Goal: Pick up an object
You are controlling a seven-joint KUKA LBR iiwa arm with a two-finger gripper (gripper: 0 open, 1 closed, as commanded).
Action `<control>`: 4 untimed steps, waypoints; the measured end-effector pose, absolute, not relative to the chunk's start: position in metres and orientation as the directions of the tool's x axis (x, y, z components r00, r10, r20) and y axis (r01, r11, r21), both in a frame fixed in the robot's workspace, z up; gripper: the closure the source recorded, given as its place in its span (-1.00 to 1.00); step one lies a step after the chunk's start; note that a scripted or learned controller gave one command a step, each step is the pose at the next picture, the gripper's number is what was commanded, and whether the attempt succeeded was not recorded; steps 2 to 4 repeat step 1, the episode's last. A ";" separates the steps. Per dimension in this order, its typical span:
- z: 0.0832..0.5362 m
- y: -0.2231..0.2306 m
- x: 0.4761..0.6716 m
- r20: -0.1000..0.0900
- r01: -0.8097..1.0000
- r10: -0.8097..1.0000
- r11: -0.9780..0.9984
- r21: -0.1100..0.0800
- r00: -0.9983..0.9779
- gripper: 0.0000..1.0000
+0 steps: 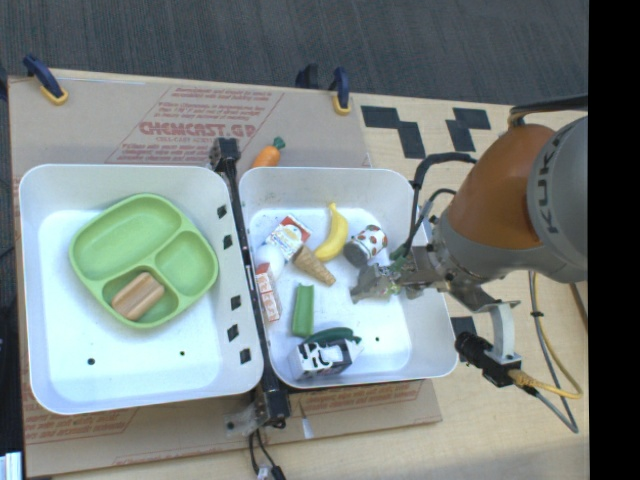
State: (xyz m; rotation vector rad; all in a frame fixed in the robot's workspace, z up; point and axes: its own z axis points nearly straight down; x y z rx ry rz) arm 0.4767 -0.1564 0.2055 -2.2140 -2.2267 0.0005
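Observation:
My gripper [373, 285] is low inside the right bin [430, 358], near its right wall. It sits just below a round red and white object [371, 238] and a grey piece [356, 253]. To its left lie a yellow banana [336, 230], a tan cone [312, 266], a green cucumber-like stick [302, 309] and a red and white carton [288, 236]. A black, white and green item [328, 351] rests near the bin's front. I see nothing clearly held by the gripper.
The left bin [40, 368] holds a green divided plate [190, 258] with a hot dog [136, 294] in one section. A red packet [265, 291] lies by the bins' divider. A small carrot [266, 154] sits behind the bins on the cardboard.

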 end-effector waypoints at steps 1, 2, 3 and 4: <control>0.205 -0.156 0.477 0.001 1.000 1.000 0.006 -0.001 -0.006 -1.00; 0.205 -0.156 0.477 0.001 1.000 1.000 0.006 -0.001 -0.006 -1.00; 0.205 -0.156 0.477 0.001 1.000 1.000 0.006 -0.001 -0.006 -1.00; 0.205 -0.156 0.477 0.001 1.000 1.000 0.006 -0.001 -0.006 -1.00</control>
